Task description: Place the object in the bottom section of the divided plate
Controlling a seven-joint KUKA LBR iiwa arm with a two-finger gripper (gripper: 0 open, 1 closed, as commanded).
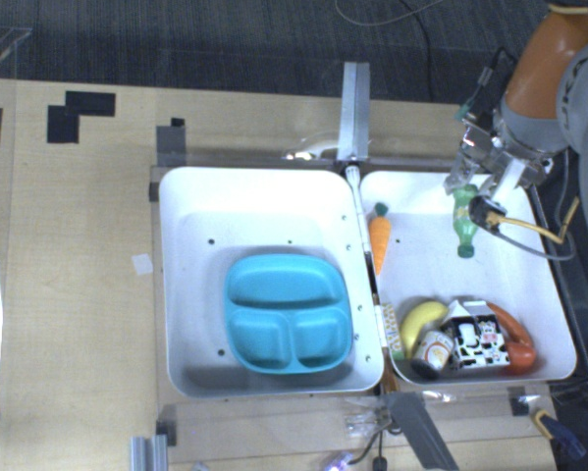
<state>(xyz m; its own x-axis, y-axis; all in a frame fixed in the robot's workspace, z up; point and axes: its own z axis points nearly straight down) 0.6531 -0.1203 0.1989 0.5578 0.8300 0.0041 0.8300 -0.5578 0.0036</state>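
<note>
A blue divided plate (289, 312) lies in the left bin, with one wide section on its far side and two small sections on its near side. Nothing lies on it. Over the far right part of the right bin, my gripper (475, 192) is shut on a small green bottle (463, 222). The bottle hangs below the fingers with its cap end pointing down toward the bin floor. Gripper and bottle are well to the right of the plate, beyond the wall between the bins.
The left bin (195, 263) holds the plate. The right bin (529, 273) holds a toy carrot (379, 238) by the dividing wall, and a banana (418, 324), a can (434, 351), a printed box (475, 341) and a red item (517, 346) near its front.
</note>
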